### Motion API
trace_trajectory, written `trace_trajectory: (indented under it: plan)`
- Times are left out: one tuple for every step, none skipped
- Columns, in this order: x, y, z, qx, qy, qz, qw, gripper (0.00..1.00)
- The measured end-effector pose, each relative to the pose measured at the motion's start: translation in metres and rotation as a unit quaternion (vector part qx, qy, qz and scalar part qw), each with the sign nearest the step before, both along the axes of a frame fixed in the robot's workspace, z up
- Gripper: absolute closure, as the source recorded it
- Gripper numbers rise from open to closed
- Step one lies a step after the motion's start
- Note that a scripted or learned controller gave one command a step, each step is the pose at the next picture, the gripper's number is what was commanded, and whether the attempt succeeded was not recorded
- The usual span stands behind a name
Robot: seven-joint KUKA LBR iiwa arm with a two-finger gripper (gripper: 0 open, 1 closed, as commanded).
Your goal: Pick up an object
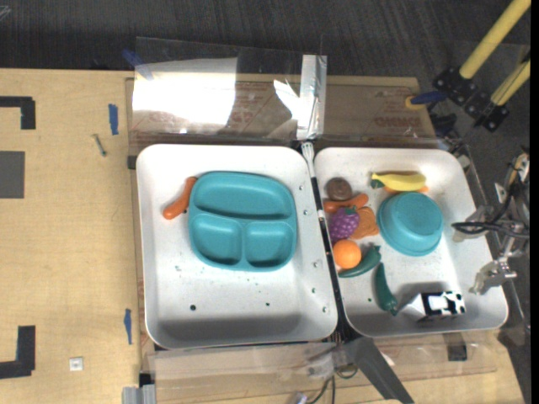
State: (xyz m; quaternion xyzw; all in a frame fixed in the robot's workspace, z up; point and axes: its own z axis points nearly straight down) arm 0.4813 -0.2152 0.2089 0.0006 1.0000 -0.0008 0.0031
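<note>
Two bins (160,251); jaws' state cannot be told; teal bowl (410,222) beside banana (398,180).

One fixed camera looks down at a slant from above the bench (59,225) — far enough back to take in both white bins (160,251) side by side.

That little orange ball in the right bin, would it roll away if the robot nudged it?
Probably. The orange looks round and smooth, so a push would likely roll it. Still, it sits wedged beside the purple grapes and a dark green vegetable, which may stop it. It looks like a toy, likely light.
</note>
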Motion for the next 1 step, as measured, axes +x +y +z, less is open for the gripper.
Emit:
trace_trajectory:
  plan:
    - [0.0085,-0.0099,-0.0966,-0.0055,-0.009,0.07,0.9975,0.0]
